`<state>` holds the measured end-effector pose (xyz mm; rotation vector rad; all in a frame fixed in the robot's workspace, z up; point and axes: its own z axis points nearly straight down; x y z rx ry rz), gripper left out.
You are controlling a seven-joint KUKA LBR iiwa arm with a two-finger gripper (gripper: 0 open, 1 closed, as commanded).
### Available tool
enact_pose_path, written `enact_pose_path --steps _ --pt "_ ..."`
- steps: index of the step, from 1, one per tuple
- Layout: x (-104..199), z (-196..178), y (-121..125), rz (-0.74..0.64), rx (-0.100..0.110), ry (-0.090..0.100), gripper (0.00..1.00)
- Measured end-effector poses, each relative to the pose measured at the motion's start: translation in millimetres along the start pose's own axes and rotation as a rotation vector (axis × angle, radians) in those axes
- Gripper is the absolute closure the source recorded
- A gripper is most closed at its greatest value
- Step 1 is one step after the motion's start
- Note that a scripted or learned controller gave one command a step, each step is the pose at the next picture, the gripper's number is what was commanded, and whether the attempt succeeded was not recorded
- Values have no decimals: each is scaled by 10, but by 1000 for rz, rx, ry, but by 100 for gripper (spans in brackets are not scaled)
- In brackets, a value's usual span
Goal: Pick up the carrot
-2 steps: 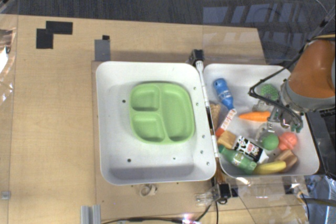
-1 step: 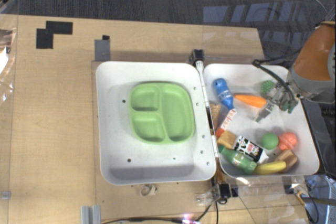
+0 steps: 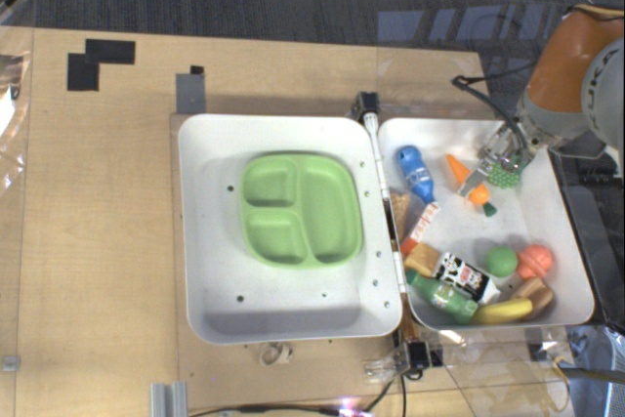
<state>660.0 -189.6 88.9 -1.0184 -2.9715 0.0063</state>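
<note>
Hand (image 3: 496, 161) hung just right of the carrot (image 3: 457, 169), couldn't tell its grip. I'd have centred over the orange body first, avoiding the blue bottle (image 3: 415, 172).

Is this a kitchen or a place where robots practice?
Probably a robot practice lab, not a kitchen. A robot arm reaches over two white bins on a wooden bench. The food, like the carrot and banana, looks like toys, beside a green plate.
</note>
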Motion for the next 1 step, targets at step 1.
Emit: enact_pose_path --steps 1 --pt "-36 -151 47 -9 -10 -21 100"
